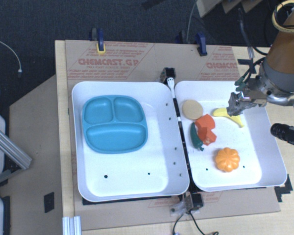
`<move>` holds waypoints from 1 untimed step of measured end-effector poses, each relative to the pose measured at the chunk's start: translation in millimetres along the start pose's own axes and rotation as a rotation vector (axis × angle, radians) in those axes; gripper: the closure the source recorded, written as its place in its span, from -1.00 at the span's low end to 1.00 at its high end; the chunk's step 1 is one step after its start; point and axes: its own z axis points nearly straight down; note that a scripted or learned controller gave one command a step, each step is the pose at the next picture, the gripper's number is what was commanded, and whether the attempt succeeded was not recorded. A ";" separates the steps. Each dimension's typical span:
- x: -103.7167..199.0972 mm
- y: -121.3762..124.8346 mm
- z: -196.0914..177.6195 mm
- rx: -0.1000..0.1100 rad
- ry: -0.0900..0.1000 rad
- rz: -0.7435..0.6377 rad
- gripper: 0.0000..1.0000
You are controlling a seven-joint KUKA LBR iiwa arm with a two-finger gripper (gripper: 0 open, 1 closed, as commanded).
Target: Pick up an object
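Gripper [236, 106] low over the right bin [264, 170], on the banana [229, 115] near its far edge, jaw state unclear, tan disc [192, 109], red block [206, 129], ribbed orange pumpkin [227, 159] clustered left, smooth blue tray [115, 124] in the left bin [132, 180].

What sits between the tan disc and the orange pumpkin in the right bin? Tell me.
In the camera view, a red block with a green piece beside it lies between the tan disc and the orange pumpkin.
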 end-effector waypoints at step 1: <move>55.0 3.6 1.9 0.000 0.001 0.000 1.00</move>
